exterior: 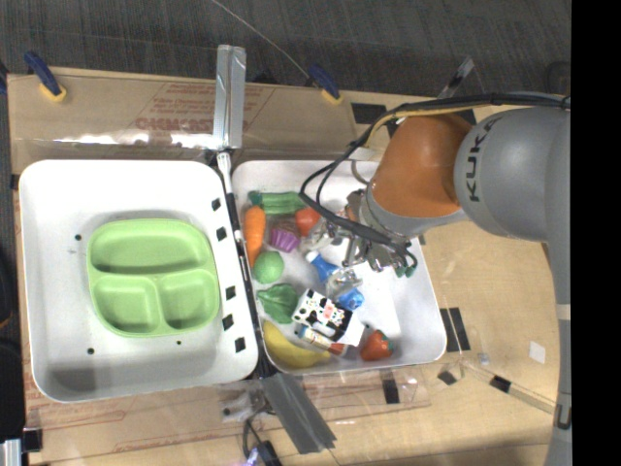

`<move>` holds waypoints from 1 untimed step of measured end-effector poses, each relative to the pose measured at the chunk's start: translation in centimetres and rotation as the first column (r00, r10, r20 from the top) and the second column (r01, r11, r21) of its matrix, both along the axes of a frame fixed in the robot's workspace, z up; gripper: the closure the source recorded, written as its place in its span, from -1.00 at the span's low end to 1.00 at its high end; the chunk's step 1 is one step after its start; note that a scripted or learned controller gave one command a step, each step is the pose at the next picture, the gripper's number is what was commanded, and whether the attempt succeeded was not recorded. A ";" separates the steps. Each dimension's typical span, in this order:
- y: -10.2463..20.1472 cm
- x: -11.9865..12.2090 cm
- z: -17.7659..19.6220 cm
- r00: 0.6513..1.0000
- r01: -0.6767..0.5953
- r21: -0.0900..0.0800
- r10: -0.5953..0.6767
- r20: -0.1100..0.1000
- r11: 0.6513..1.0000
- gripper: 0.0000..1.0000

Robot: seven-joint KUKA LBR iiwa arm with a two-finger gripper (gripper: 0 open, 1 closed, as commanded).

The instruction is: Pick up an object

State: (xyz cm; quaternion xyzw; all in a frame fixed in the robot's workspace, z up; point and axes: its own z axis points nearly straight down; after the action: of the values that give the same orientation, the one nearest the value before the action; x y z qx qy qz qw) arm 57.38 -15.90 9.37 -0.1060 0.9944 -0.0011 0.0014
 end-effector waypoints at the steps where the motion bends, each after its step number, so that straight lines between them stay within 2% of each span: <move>1: 6.7 -0.1 -0.2 0.991 -0.133 0.004 0.133 -0.004 0.991 -1.00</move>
State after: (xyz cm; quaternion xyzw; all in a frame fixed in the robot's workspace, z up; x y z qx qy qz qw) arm 57.31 -9.17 9.16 -0.1722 0.9851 0.0012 -0.0006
